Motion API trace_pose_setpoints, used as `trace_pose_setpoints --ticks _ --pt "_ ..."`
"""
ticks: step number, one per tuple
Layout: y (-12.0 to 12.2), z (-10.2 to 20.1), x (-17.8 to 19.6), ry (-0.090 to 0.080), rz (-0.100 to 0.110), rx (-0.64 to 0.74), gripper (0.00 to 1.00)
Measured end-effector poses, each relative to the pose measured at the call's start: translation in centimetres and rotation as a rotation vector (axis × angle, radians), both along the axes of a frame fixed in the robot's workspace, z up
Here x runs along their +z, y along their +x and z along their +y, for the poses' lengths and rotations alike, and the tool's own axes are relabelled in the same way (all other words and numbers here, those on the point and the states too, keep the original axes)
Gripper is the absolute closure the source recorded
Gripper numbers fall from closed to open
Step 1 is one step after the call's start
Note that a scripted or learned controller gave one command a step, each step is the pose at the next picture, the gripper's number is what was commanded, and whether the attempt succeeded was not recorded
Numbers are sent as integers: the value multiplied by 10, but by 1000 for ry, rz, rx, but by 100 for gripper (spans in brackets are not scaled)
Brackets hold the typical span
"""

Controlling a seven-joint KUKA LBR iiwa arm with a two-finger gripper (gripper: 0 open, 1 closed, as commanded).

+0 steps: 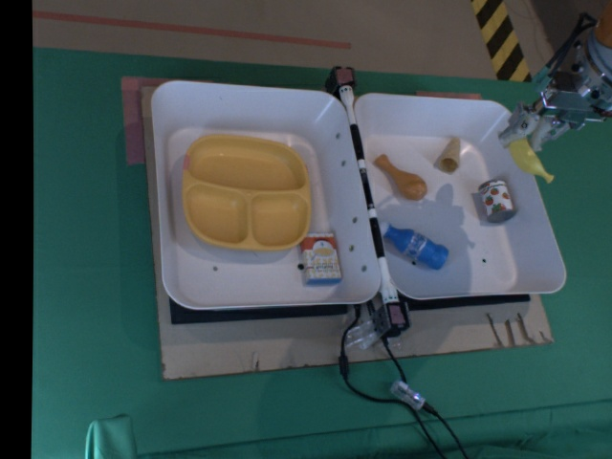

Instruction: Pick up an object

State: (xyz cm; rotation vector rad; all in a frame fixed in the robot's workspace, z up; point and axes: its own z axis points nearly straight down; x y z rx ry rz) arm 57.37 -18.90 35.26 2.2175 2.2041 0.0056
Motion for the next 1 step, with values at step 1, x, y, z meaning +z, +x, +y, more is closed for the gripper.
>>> trace_pose_setpoints --ticks 1 --pt "55 0 9 0 0 0 100"
